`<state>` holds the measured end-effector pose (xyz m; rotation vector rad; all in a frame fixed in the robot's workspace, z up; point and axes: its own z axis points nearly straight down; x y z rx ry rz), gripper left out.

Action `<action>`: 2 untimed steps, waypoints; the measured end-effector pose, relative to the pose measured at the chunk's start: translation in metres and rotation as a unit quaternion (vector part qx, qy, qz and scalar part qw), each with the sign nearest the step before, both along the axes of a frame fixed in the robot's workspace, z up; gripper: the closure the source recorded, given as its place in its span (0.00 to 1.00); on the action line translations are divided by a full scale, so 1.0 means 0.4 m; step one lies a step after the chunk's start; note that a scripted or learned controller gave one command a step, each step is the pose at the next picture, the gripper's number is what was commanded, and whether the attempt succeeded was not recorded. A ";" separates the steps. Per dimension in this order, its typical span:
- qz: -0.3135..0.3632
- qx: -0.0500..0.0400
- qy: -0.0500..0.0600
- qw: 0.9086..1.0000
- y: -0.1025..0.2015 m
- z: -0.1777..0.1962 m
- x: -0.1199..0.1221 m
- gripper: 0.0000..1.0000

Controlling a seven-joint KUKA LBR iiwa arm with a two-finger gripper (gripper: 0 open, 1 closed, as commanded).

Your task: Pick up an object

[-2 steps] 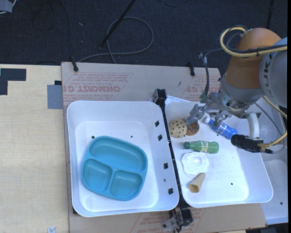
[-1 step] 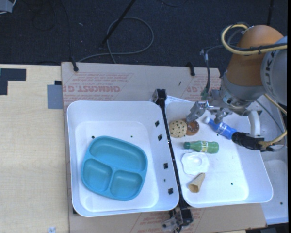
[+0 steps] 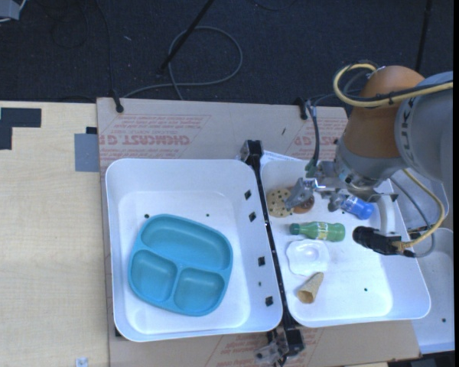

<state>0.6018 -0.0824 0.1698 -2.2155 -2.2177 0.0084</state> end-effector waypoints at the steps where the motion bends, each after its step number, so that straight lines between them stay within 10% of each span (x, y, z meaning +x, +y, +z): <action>1: -0.001 0.000 0.001 1.000 -0.004 -0.159 -0.009 0.00; 2: -0.001 0.000 -0.001 1.000 -0.001 -0.209 -0.012 0.00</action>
